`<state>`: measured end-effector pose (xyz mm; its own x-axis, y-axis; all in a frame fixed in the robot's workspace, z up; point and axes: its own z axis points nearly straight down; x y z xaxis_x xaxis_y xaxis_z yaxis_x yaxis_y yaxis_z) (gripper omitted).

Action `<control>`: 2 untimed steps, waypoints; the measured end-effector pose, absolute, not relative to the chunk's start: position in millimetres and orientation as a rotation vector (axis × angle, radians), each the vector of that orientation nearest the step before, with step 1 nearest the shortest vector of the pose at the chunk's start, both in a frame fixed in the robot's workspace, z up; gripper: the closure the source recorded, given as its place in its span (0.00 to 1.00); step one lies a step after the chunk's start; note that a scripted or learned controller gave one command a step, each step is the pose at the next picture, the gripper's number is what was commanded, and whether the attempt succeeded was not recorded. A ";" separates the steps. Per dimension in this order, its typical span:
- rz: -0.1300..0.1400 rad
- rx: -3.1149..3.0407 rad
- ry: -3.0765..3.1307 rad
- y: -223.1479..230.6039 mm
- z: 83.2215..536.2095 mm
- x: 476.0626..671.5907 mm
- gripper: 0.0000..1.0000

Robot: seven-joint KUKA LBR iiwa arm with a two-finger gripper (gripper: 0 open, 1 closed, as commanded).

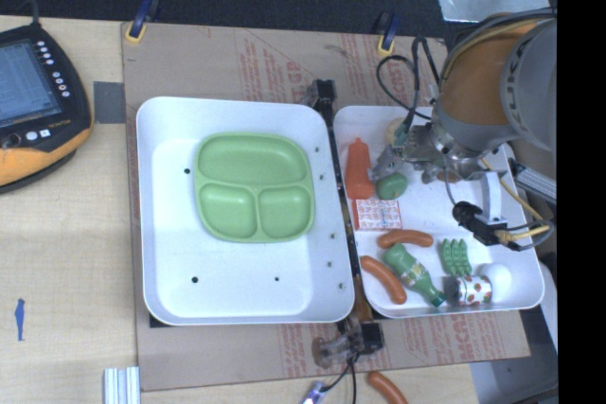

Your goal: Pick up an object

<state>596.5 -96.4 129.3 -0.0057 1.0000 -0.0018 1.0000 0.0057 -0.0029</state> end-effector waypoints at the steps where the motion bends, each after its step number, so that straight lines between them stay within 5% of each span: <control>1: 0.006 -2.221 -2.226 -97.1 93.4 656.8 0.00; 2: 0.004 -2.217 -2.224 -129.4 177.8 509.0 0.00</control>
